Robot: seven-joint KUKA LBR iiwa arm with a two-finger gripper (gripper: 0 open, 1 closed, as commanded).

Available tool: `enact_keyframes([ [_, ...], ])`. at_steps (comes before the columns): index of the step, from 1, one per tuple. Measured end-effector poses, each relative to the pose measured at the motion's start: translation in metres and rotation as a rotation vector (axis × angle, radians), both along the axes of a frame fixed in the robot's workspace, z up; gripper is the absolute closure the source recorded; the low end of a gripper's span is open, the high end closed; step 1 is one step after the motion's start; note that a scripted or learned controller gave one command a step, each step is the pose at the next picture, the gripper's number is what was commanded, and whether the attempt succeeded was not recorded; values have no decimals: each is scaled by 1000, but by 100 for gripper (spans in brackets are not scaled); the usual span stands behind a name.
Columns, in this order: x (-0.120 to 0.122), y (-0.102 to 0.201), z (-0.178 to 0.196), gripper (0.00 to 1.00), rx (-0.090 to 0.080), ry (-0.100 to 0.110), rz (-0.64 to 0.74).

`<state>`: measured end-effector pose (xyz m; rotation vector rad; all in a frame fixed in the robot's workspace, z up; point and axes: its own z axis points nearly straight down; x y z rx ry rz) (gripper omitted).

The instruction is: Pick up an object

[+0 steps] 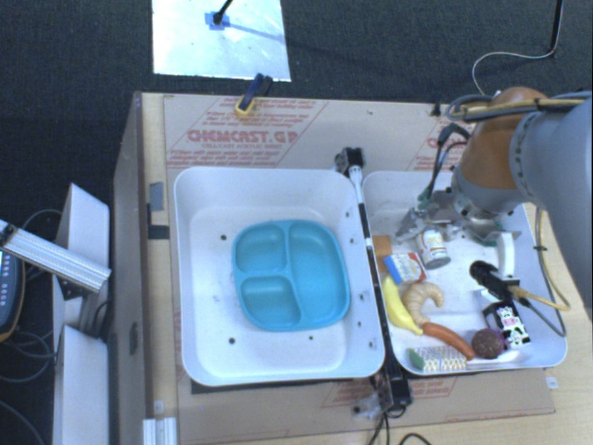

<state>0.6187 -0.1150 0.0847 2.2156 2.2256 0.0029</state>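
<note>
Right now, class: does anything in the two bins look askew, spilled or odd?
Nothing looks spilled or damaged. The blue divided plate sits slightly rotated in the left bin, not square to its walls. In the right bin, the small can lies tipped on its side below the gripper, amid loosely heaped toy food.

The bench [278, 123] bears two white bins [199, 276] side by side.

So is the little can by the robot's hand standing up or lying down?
Lying down. The small can rests tipped on its side in the right bin, its round end showing, just below the gripper.
</note>
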Motion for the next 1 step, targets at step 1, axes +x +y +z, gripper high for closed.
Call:
enact_keyframes([
  [1, 1, -1, 11, 100, -1, -2, 1],
])
